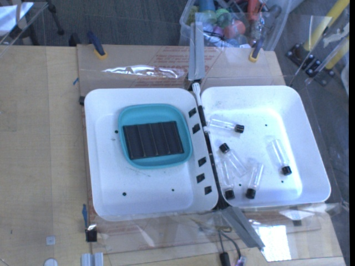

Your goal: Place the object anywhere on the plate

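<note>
Looking down on the tabletop [33,121] from the one fixed camera, two shallow white bins sit side by side: the left bin [105,198] carries a teal plate [128,114] with a dark ribbed insert [152,139] at its middle, and the right bin [310,176] holds the candidates for the pick — several clear vials with black caps. One vial [224,126] lies near the right bin's left wall toward its far edge, its cap pointing right; another vial [277,154] lies toward the right wall, cap toward the near edge; a loose cluster of vials [238,173] lies close to the near-left corner, some touching or overlapping, so exact count is hard to tell. No vial is on the plate, which sits well apart from all of them across the divider [199,143] between the bins. As for the gripper, I cannot tell how far open it is or whether it has hold of anything, and so its relation to the vials cannot be judged. My reading is that the task stands at its very start — the pick is not yet made. The next move would call for choosing one vial, likely an isolated one rather than the cluster, descending across its round body, then carrying it over the divider to the plate. Beyond the bins, a clear tub of toys [238,10] stands at the far edge.
</note>
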`<state>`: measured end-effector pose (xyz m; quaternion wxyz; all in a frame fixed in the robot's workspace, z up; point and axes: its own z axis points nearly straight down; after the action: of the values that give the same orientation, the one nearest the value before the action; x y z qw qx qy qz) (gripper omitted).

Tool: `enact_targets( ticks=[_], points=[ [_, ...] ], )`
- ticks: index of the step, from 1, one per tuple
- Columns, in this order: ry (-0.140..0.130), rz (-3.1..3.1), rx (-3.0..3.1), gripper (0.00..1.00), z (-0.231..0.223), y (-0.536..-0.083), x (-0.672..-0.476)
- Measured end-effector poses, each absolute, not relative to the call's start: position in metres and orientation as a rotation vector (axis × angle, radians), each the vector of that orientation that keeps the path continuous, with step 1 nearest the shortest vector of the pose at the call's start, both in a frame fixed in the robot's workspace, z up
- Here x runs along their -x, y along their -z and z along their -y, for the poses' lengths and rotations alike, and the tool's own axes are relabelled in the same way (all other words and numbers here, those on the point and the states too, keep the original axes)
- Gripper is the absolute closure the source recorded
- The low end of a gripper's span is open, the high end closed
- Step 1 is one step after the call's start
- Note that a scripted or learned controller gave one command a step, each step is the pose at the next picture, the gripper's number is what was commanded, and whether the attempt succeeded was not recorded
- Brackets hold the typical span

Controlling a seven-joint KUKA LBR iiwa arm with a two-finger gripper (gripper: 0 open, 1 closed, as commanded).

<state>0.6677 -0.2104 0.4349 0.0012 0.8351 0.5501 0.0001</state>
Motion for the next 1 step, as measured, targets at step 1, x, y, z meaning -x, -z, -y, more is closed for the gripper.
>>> enact_targets(
  ticks=[1],
  points=[
    [0.001,-1.580,-2.714,0.00,0.2126,-0.4346,-0.6676]
  ],
)
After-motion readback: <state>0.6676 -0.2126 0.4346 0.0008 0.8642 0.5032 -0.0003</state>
